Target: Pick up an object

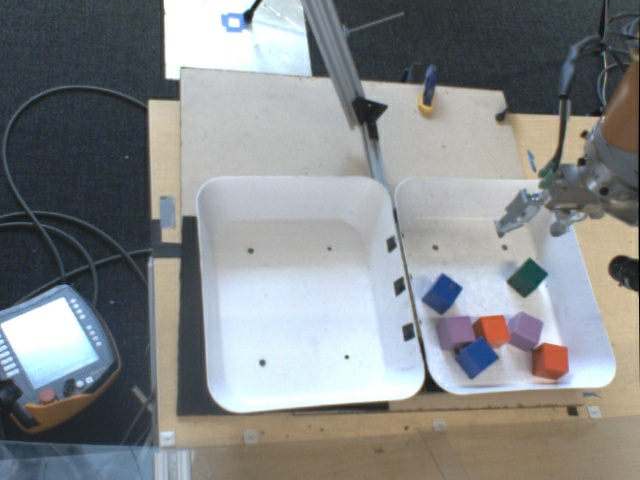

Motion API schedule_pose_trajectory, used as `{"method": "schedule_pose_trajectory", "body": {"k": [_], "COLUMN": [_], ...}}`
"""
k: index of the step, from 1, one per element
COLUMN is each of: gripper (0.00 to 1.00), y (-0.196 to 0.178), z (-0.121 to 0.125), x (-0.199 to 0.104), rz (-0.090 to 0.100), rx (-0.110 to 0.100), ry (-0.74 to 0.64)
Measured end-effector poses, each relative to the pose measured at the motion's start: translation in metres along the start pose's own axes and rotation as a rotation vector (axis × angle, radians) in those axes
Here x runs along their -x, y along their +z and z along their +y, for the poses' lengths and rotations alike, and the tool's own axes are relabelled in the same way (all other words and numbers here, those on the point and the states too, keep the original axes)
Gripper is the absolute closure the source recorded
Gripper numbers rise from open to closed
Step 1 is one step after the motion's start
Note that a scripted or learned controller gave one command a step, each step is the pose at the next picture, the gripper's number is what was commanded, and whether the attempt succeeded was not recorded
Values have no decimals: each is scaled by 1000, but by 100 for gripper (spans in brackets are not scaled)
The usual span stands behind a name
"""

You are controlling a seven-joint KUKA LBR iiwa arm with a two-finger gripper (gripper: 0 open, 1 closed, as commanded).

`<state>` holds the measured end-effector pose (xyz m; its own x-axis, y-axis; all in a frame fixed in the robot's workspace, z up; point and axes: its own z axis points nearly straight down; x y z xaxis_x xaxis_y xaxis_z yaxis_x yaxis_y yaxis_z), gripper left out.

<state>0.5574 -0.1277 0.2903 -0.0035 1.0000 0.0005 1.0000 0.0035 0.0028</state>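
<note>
While no object has yet been lifted, the pick is judged to be at its approach stage, with descent, closure and lift all left to do. Reading from left to right: the left bin [300,288] on the desk [300,118] carries no blocks; the right bin [590,318] holds seven, clustered toward its 6 o'clock side. These are a blue cube [442,293], a purple cube [456,331], a second blue cube [477,356], an orange cube [492,329], a second purple cube [525,330], a green cube [527,277] standing apart at about 1 o'clock of the cluster, and a red-orange cube [550,360]. All rest on the bin floor. The end effector [538,216] hangs over the bin's 12 o'clock region, at 12 o'clock of the green cube, its two fingers spread apart, with nothing between them and touching no block.
</note>
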Motion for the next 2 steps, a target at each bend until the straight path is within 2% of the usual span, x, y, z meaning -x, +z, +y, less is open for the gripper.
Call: {"method": "schedule_pose_trajectory", "body": {"k": [1, 2], "gripper": [0, 0], "y": [86, 179], "z": [-69, -58], "x": [75, 84], "rz": [-2, -2], "rx": [-10, 2], "ry": [11, -1]}}
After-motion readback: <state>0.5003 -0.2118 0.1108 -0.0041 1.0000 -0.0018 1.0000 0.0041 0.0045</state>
